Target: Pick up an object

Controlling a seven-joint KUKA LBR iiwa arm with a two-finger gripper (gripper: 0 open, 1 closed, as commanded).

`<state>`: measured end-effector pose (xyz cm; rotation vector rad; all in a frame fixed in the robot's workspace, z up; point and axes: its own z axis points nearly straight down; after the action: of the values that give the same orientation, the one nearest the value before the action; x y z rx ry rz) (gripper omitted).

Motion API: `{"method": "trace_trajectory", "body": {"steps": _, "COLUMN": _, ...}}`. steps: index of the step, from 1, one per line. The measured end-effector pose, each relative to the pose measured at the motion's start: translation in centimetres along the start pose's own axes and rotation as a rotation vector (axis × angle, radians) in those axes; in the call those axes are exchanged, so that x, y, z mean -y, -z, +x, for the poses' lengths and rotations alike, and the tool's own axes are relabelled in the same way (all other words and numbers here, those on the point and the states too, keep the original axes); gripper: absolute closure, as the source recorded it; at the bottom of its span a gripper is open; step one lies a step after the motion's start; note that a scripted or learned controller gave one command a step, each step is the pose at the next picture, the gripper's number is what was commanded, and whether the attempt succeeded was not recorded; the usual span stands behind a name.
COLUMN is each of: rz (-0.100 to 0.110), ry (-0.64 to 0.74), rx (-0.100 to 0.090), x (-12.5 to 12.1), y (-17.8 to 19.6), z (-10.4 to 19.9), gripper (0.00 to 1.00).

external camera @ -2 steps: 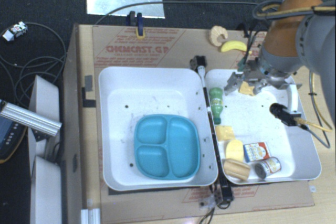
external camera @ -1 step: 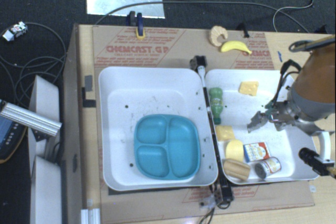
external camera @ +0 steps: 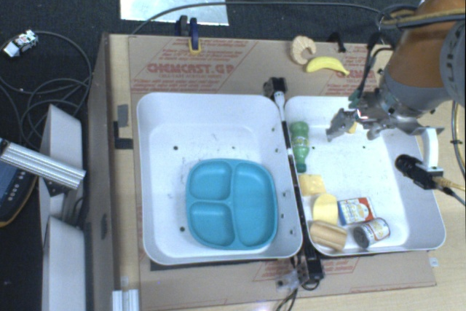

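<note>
The gripper (external camera: 354, 121) hangs over the upper part of the right white bin (external camera: 435, 226); its grey fingers (external camera: 339, 124) stand apart with a small yellowish item apparently between them, though the view is too coarse to confirm a hold. Candidate objects lie along the bin's left and lower edge: one green bottle (external camera: 299, 142), two pale yellow blocks (external camera: 319, 196), one red-and-white labelled box (external camera: 355, 210) with illegible print, one metal can (external camera: 372, 232), one tan cylinder (external camera: 328, 235). The bin's middle is open. The left white bin (external camera: 160, 120) holds one blue divided plate (external camera: 231, 202). The bench board (external camera: 196, 62) reads "CHEMCAST". One yellow banana (external camera: 327, 65) lies outside.
</note>
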<state>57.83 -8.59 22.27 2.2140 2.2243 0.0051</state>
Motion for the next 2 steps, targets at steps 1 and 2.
{"method": "trace_trajectory", "body": {"steps": 1, "rz": 0.004, "ry": -0.004, "rx": 0.001, "x": 0.9, "y": -4.5, "z": -6.3, "gripper": 0.0}}
{"method": "trace_trajectory", "body": {"steps": 2, "rz": 0.0, "ry": -0.001, "rx": 0.003, "x": -6.3, "y": -0.4, "z": -12.2, "gripper": 0.0}}
